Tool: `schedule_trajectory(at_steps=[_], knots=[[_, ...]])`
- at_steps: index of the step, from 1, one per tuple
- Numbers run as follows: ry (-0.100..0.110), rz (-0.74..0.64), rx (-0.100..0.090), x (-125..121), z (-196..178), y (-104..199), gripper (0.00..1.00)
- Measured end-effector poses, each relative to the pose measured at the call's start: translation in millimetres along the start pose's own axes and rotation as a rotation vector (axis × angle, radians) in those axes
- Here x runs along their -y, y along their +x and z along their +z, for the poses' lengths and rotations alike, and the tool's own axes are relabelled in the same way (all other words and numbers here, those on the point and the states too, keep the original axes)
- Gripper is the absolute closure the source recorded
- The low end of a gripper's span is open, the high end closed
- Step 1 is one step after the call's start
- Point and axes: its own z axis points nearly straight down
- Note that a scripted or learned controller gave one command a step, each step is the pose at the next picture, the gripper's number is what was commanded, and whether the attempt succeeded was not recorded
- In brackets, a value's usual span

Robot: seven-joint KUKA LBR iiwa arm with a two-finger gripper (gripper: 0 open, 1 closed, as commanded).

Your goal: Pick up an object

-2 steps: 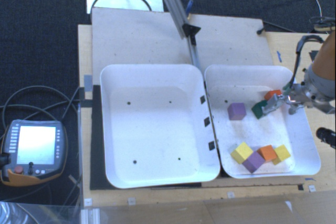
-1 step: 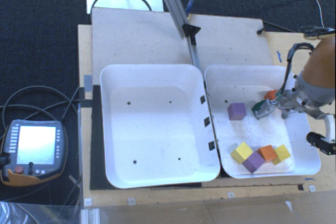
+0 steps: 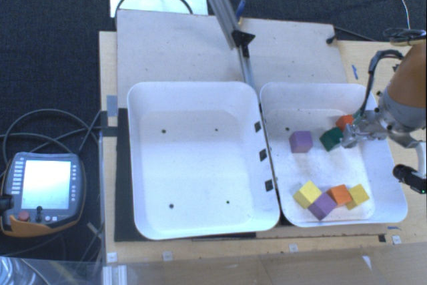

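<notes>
Green block [image 3: 331, 139] lies in the right bin [image 3: 313, 95], touching the gripper [image 3: 348, 137], whose grip I cannot tell. Judged step: the approach or grasp; next, a firm close around the block, then a lift

Count of bins and blocks

Two white bins: left bin [image 3: 143, 143], right bin [image 3: 313, 98]. Seven blocks, all in the right bin: two purple [image 3: 301, 141] [image 3: 322, 205], two yellow [image 3: 308, 194] [image 3: 358, 195], two orange [image 3: 340, 194] [image 3: 344, 121], one green [image 3: 331, 139].
</notes>
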Motion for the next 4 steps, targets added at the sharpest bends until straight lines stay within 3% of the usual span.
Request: schedule_trajectory(at_steps=[2,4], knots=[[-0.001,0.0,0.001,5.4,-85.7,-6.7,1.0],[0.001,-0.006,-0.003,-8.9,-100.5,98.6,1.0]])
